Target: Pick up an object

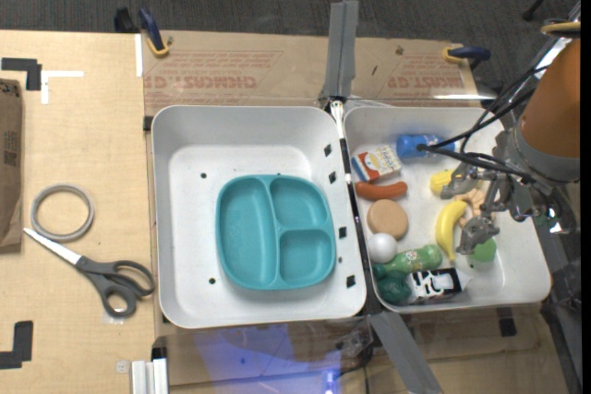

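Observation:
The right bin (517, 281) holds several small objects. Among them are a yellow banana (449, 224), a brown round bun (388, 218), a red sausage (381, 190), a white ball (382, 245) and a green bottle (409, 260). A small carton (377, 164), a blue item (412, 145) and a black-and-white item (434, 283) lie there too. My gripper (475, 215) hangs low over the bin's right half, just right of the banana and above a small green piece (483, 250). Nothing visibly sits in its grasp.
In the left bin (175, 198) lies a teal divided plate (275, 231). On the bench to the left are scissors (97, 270) and a tape roll (62, 210). Black cables (480, 129) run from the arm across the right bin's far corner.

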Available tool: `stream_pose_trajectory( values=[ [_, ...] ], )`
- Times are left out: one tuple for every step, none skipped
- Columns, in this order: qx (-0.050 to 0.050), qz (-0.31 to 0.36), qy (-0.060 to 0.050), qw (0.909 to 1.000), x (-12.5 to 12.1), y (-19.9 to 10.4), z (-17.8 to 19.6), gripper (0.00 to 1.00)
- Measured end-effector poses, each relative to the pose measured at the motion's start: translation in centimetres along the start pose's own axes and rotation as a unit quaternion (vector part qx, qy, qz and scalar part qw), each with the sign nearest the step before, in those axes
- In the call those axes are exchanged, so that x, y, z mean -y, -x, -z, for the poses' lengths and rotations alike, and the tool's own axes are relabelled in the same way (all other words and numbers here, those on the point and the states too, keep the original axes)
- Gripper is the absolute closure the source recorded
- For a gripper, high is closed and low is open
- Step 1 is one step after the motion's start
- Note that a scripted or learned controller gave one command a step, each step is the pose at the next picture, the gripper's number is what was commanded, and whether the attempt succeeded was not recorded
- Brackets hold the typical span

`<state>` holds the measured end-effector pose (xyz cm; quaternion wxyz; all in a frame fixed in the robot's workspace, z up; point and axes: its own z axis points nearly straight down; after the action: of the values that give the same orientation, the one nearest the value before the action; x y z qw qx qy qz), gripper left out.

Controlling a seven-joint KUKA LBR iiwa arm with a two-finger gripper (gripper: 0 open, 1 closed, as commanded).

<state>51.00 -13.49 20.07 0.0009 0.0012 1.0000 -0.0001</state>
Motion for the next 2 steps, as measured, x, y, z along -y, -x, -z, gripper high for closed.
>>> stream_pose_trajectory(
  values=[
    [0.000,-0.054,0.000,0.9986,1.0,3.8,-8.9,0.00],
    [0.004,-0.057,-0.001,0.9984,2.6,3.5,-10.6,0.00]
  ],
)
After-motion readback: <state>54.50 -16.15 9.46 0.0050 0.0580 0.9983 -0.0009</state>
